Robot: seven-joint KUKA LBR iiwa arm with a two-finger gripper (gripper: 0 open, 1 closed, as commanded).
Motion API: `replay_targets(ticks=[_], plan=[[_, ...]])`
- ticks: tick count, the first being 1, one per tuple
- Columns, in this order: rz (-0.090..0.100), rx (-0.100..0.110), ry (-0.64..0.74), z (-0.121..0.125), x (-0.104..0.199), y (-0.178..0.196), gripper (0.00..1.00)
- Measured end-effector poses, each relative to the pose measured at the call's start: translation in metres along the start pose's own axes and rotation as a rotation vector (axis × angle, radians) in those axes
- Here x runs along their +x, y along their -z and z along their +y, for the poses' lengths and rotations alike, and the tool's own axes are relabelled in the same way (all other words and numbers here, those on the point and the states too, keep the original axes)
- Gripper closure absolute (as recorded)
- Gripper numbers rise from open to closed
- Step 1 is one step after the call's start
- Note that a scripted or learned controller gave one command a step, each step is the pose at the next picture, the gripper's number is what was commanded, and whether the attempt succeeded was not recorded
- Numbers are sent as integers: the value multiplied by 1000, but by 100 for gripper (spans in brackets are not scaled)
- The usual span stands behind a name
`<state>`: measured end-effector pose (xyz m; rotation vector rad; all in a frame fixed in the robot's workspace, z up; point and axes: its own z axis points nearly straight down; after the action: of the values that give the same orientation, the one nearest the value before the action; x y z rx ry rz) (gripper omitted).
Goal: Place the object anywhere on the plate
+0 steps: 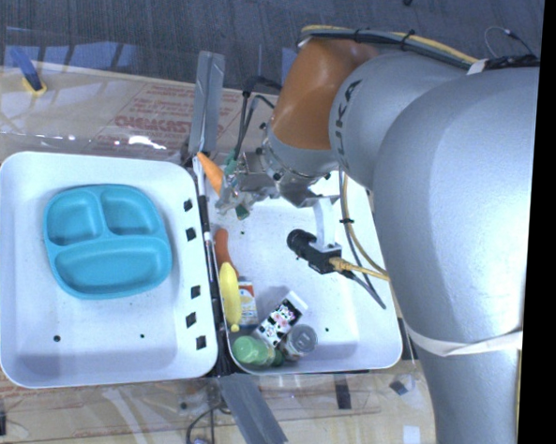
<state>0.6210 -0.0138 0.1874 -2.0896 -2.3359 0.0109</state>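
Overhead: blue plate (108,239) sits in left bin (26,342) on wooden counter (153,115); dark carpet behind. Right of plate, banana (228,293) lies among clutter. Jaws' state: cannot tell.

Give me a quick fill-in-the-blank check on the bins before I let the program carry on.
1. The blue plate lies in the ___ bin.
2. The plate has ___ compartments.
3. The yellow banana lies in the ___ bin, along its left wall.
4. The gripper hovers over the ___ bin.

Missing words: left; three; right; right
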Motion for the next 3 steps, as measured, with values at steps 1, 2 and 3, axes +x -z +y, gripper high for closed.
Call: replay_targets(ticks=[1, 2, 3], plan=[[-1, 3, -126, -27, 56, -1, 100], [-1, 3, -126, -26, 56, -1, 0], [-2, 13, -120, -27, 56, 4, 100]])
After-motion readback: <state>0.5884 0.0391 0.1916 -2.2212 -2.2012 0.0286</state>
